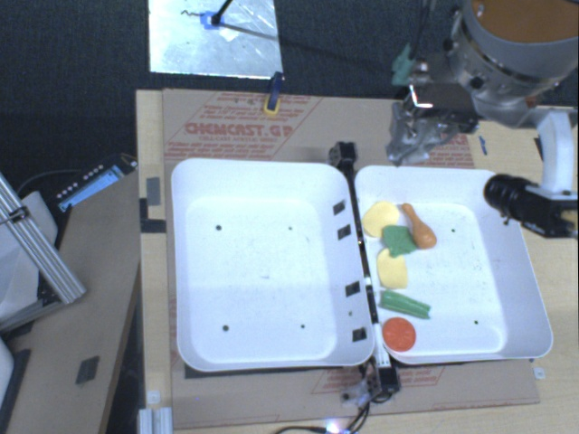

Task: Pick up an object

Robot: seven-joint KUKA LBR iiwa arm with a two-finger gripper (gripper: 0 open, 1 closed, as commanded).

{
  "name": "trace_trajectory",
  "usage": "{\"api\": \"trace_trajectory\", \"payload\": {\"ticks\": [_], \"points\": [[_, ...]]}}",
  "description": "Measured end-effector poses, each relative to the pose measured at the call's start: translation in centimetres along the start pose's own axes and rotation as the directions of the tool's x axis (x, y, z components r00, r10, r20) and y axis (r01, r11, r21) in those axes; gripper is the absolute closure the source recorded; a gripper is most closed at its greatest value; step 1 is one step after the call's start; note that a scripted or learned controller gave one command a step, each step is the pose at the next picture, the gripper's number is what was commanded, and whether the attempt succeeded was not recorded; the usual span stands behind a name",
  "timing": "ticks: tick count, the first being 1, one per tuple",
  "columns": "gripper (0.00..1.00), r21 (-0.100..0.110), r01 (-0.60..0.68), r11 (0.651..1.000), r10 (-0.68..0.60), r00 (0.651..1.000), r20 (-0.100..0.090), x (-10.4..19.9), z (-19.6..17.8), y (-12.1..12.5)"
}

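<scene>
Red print "CHEMCAST GP" – on brown cardboard sheet (237, 127) under bins.

A robotics lab test bench.
Grey industrial arm (516, 43), twin white bins (258, 260), cardboard underlay (235, 125), aluminium framing (36, 251) and loose cables.

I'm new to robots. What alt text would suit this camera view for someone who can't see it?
A grey robot arm's hand hangs above the far edge of the right bin, which holds small toy foods: yellow pieces, a carrot, green pieces and a red disc. The left bin sits beside it.
</scene>
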State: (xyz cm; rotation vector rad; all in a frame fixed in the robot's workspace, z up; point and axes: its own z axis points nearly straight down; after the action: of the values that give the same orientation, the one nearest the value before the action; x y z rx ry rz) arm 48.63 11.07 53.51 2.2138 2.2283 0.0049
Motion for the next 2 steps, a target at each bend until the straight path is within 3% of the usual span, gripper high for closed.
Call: {"api": "trace_trajectory", "payload": {"ticks": [2], "points": [[1.00, 0.000, 0.000, 1.000, 0.000, 1.000, 0.000, 5.2, 0.0, 0.0]]}}
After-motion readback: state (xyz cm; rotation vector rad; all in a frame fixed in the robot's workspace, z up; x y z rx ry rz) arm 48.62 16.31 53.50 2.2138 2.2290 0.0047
